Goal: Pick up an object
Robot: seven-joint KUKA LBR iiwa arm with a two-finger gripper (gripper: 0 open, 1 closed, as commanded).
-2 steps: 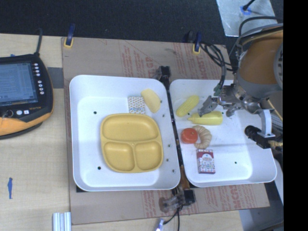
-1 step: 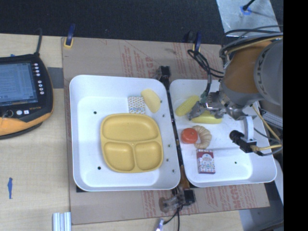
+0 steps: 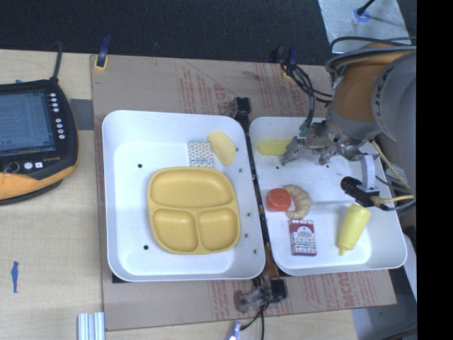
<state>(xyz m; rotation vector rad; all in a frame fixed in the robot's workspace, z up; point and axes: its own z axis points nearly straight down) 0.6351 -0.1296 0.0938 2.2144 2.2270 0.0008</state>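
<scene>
The hand (image 3: pixel 301 149) hung over the far part of the right bin (image 3: pixel 396 261), reaching in from the right. Whether it was spread or pressed together could not be told from above.

Judging by nearness, the likeliest target was the flat yellow piece (image 3: pixel 272 146) at the far left corner of that bin. It lay just to the left of the hand, close beside it, with its long axis running left to right, so its right end pointed at the hand.

The other things in that bin lay nearer the viewer: a red piece (image 3: pixel 278 200) touching a curled croissant (image 3: pixel 300 200), a small red box (image 3: pixel 303 237) standing near to far, and a yellow bottle (image 3: pixel 352 228) tilted slightly, cap toward the near side.
</scene>
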